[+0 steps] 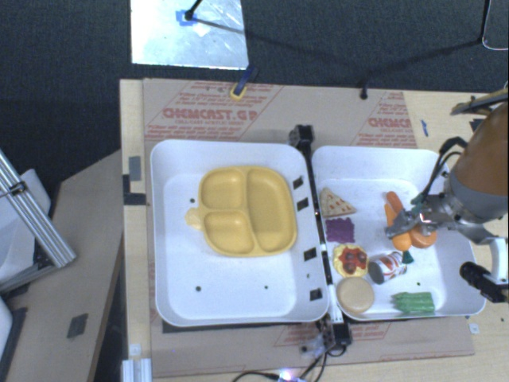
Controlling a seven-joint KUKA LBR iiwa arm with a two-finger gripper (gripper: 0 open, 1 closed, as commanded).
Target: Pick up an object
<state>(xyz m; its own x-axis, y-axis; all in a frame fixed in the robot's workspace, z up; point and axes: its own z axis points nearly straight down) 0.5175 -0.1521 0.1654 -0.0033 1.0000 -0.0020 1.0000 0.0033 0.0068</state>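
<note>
At the near rim of the right bin (457,305) lay a green piece (413,301), a tan round bun (355,295) at nine o'clock from it, and just beyond them a small can (387,267) on its side and a red-and-yellow pizza toy (350,259); the gripper (407,228) stood low over the bin's middle, right at an orange carrot-like toy (395,207) and an orange round piece (419,239), and how far its jaws stood apart, or whether anything lay between them, could not be told; the step looked like the descent or closing on the carrot; the next move probably called for a firm closure and a straight lift clear of the neighbours; a purple cluster (340,230) and a sandwich wedge (336,204) lay at nine o'clock from the gripper; the left bin (179,293) held a yellow divided tray (242,211); both bins sat on a cardboard-covered bench (207,111); beyond, at twelve o'clock, a shiny metal plate (191,22) lay on dark carpet (56,54).
</note>
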